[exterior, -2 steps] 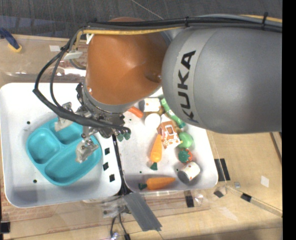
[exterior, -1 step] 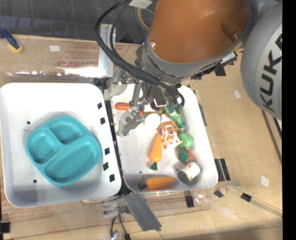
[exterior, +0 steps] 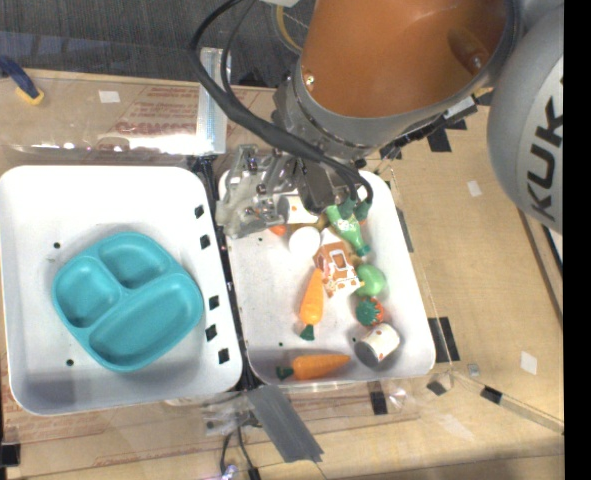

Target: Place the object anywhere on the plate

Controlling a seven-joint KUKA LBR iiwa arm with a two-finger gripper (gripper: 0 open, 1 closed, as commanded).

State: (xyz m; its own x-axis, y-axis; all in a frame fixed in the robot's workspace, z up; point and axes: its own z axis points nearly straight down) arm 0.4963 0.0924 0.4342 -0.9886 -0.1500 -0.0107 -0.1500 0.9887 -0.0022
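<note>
The gripper (exterior: 260, 196) hangs low over toy food just to its right, maybe to grab one for the blue plate (exterior: 125, 298) far left; I cannot tell its state.

The arm (exterior: 405, 43) is cut off by the frame's top edge and hides the right bin's (exterior: 260, 353) far wall. The gripper (exterior: 260, 193) beneath it is a metallic tangle; its fingers cannot be made out. Several small toys (exterior: 350, 230) at centre overlap, their kinds unclear.
</note>
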